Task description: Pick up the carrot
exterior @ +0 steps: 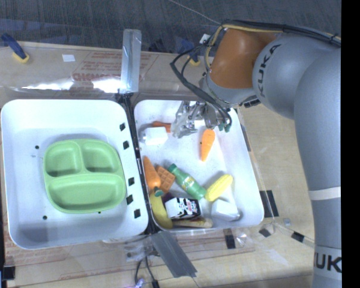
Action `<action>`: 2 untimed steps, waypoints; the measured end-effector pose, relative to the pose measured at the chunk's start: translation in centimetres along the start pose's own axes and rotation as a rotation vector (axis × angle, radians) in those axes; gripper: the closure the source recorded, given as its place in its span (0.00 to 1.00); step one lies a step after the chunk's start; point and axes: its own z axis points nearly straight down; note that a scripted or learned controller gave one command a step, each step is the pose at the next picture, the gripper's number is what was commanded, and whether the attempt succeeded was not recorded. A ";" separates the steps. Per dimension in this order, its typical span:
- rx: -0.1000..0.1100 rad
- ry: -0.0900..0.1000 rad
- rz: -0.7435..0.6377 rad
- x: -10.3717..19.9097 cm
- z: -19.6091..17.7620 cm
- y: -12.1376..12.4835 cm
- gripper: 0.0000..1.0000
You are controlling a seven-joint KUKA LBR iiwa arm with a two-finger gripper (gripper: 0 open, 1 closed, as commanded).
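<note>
An orange carrot [207,144] sits in the right bin [249,161], thick end up and tip pointing toward the bin's front. My gripper [201,120] hovers at the back of that bin, directly over the carrot's thick end. From this angle I cannot see whether it touches the carrot or stays just above it. A second orange carrot-like piece [150,171] lies along the bin's left wall.
The right bin also holds a small orange piece [161,125], a white block [155,137], a green bottle [188,182], corn [219,187], a banana [160,213] and a black-and-white carton [183,207]. A green divided plate [83,175] rests in the left bin [12,161].
</note>
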 end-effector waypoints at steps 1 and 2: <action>-0.001 0.006 -0.474 4.2 4.3 -3.0 1.00; 0.000 0.005 -0.075 7.9 4.3 -3.3 1.00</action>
